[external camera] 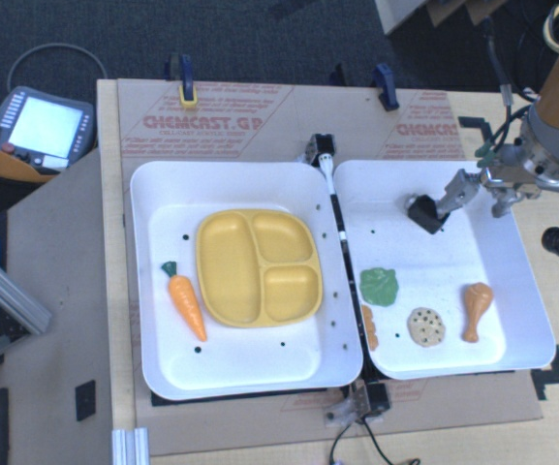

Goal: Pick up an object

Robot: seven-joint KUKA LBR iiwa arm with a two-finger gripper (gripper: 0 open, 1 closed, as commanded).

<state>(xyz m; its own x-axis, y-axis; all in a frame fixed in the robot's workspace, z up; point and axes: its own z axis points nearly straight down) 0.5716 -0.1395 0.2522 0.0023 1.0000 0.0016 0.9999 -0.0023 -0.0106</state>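
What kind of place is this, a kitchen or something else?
Most likely a robotics lab bench, not a kitchen: a robot arm hangs over white bins of toy food like the carrot, and a teach pendant lies at the left.

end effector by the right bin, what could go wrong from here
The end effector hangs at the right bin's far side, away from its contents, so dropping straight may grab nothing. The cookie lies flat, hard to pinch. The small orange piece sits against the bin's inner wall, where a grasp could hit the rim.
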